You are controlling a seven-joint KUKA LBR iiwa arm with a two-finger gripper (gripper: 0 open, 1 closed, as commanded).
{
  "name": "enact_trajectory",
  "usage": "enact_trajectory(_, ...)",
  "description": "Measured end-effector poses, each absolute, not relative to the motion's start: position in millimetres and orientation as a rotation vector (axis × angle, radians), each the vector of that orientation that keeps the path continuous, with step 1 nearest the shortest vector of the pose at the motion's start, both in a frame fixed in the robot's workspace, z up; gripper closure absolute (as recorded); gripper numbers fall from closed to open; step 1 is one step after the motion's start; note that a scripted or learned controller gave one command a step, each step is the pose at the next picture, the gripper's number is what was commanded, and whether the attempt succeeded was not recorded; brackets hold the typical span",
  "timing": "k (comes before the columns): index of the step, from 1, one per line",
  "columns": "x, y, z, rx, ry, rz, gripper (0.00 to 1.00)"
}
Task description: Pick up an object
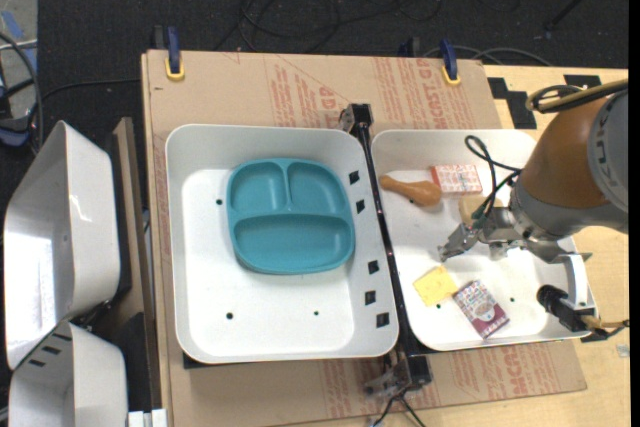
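Fingers (462, 243) hover just above yellow block (434, 286).

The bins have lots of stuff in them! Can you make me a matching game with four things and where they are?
Things:
1. teal divided plate
2. yellow sponge
3. orange drumstick toy
4. gripper

Places:
A. right bin, just above the yellow sponge
B. right bin, top part, beside a small pink-patterned box
C. left bin
D. right bin, lower part, beside a small purple packet

Pairs: 1-C, 2-D, 3-B, 4-A
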State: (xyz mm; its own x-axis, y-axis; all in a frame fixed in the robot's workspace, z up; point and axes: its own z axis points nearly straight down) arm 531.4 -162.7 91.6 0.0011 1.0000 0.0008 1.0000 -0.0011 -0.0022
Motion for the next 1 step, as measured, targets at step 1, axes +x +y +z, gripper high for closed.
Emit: enact_trajectory(1, 531.9, -162.8, 102.1, -2.223, -2.219, 0.000, 1.00)
